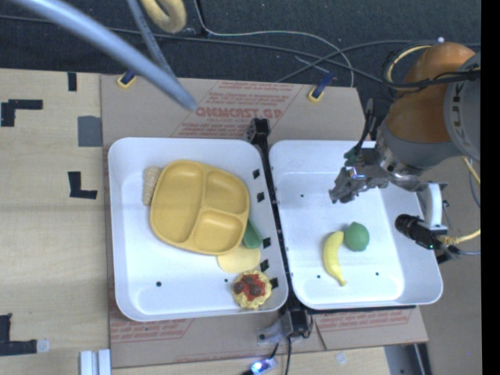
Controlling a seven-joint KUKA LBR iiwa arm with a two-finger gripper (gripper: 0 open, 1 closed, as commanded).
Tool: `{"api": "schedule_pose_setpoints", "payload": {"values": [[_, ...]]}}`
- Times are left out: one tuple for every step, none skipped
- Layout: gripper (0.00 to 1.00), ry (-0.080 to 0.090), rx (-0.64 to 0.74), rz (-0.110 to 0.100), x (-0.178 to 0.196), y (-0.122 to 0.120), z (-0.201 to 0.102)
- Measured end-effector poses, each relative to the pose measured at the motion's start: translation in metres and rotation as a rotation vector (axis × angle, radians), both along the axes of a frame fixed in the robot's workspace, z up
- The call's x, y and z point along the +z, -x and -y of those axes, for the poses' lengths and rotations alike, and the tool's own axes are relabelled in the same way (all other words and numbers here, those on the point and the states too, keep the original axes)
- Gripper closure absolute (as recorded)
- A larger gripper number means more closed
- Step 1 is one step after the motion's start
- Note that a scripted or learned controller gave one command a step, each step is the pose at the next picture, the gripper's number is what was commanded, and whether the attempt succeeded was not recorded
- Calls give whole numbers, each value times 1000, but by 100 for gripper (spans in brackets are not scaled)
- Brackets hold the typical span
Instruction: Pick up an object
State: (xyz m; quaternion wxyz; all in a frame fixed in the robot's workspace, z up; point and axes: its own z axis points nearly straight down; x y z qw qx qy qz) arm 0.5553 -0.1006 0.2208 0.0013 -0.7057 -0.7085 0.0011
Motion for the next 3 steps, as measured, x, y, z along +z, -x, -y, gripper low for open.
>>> {"api": "schedule_pose_setpoints", "payload": {"values": [[100,-1,2,0,1,12,-62],[100,-1,3,2,7,15,-107],[100,-1,3,2,14,18,-157]]}}
